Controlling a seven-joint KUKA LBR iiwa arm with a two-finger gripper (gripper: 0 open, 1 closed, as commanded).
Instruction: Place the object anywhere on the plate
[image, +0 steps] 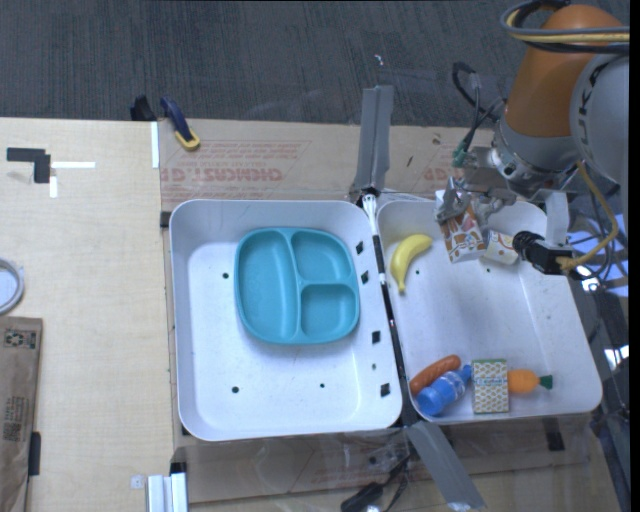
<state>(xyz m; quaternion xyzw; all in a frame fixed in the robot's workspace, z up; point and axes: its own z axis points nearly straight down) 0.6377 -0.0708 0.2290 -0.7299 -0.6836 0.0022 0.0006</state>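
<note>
We see two white bins side by side: left bin (200, 330) carries the teal plate (297, 285), three compartments, lying flat near its centre. Right bin (500, 320) carries the loose items. Arm (560, 90) reaches in from the right; gripper (462, 212) sits over the right bin's far end.

Task's thing: we read it as the small carton (462, 238), white with red/orange print, hanging tilted directly under the gripper, above the bin floor, just right of the banana (407, 258). It looks pinched at its top edge, jaws narrow around it, though the finger contact itself is small and cluttered in this view, so we treat the hold as probable, not certain.

Risks from here, as we judge them:
- Thin top-edge pinch on a tilted carton: it could swing or slip out during the traverse left.
- The divider between the bins (378, 290) lies on the path; a low carry could clip it and knock the carton loose.
- A light box released from a height could tumble and land on the bin floor beside the plate.

Other items along the right bin's near edge: blue bottle (442, 392), small green box (490, 386), carrot (524, 381), sausage-like red piece (435, 371). All well apart from the gripper.
</note>
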